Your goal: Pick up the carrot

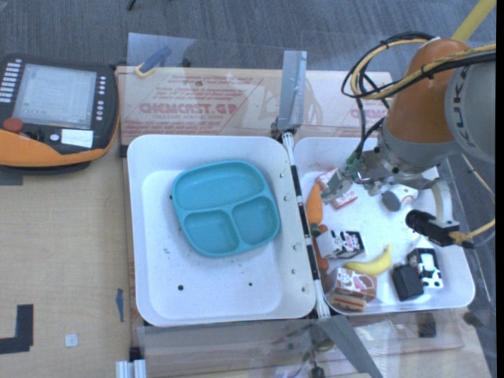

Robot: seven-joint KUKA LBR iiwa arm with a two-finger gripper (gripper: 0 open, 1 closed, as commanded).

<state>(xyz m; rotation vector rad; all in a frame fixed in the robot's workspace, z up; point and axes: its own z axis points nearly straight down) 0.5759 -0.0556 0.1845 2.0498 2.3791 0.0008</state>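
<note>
The tool [337, 181] is seen in the right bin [461, 294], low over its upper left part, at the end of the grey arm [429, 101] with the orange band that enters from the right. Whether the tool is open or closed cannot be told, as the tip is small and partly masked by cables. No object is seen held by it.

The carrot [314, 204] is located just beside the tool, to its lower left, lying lengthwise against the left wall of the right bin, near the divide between the two bins. A small red and white packet [343, 201] lies just right of the carrot, below the tool.

Further down the same bin, a black and white carton [346, 244] is seen, with a yellow banana [372, 263] just to its lower right and a brown, round item [353, 290] near the front edge. A black object [408, 282] is placed to the right of the banana.

In the left bin [150, 211], a teal divided plate [226, 208] is positioned, with three compartments.

On the bench [55, 250], at the far left, a control pendant [55, 113] with a screen rests, well apart from both bins.
</note>
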